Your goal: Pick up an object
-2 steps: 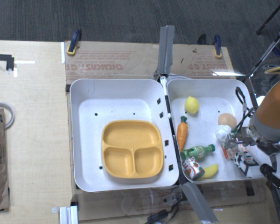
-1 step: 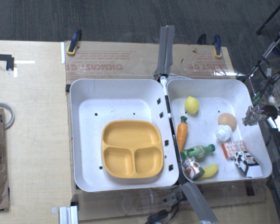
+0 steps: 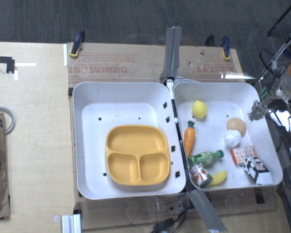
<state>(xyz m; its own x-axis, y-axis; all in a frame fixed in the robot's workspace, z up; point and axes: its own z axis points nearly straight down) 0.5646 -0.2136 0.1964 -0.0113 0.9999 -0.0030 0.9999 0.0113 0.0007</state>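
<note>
The right bin (image 3: 218, 97) holds a yellow lemon (image 3: 199, 109), an orange carrot (image 3: 189, 138), a tan egg-shaped thing (image 3: 236, 125), and a white garlic-like lump (image 3: 232, 139). Nearer the front lie a green bottle (image 3: 206, 157), a small can (image 3: 199, 174), a banana (image 3: 218, 178), a red and white packet (image 3: 242, 154) and a black and white carton (image 3: 255, 169). My gripper (image 3: 258, 111) hangs at the bin's right rim, to the right of the egg-shaped thing and apart from it. Nothing shows between its tips.
The left bin (image 3: 87, 130) bears a yellow three-compartment plate (image 3: 137, 155). A grey divider bar (image 3: 172, 52) stands behind the bins' shared wall. Cardboard (image 3: 116, 62) lies behind the bins with blue clamps (image 3: 77, 42). Cables and arm parts crowd the right edge (image 3: 281, 62).
</note>
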